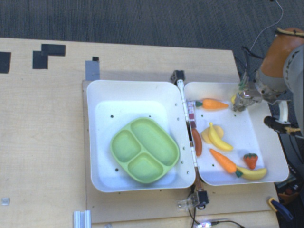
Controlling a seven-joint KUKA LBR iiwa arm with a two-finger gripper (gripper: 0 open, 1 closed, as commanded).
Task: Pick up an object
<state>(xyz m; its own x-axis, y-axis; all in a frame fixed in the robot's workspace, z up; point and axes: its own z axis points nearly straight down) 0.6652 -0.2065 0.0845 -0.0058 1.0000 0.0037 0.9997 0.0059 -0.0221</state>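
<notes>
Banana (pixel 252 173) lies low; hand (pixel 239 104) (tilted down) hovers beside carrot (pixel 213 104).

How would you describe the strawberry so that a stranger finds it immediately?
Look in the right white bin, toward its near right corner. The strawberry sits just above the banana lying along the front wall; it is the only small red fruit with a green top.

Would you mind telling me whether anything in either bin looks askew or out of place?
The green divided plate sits turned at an angle in the left bin. The toy sausage lies pressed along the right bin's inner wall. Nothing looks spilled or damaged.
</notes>
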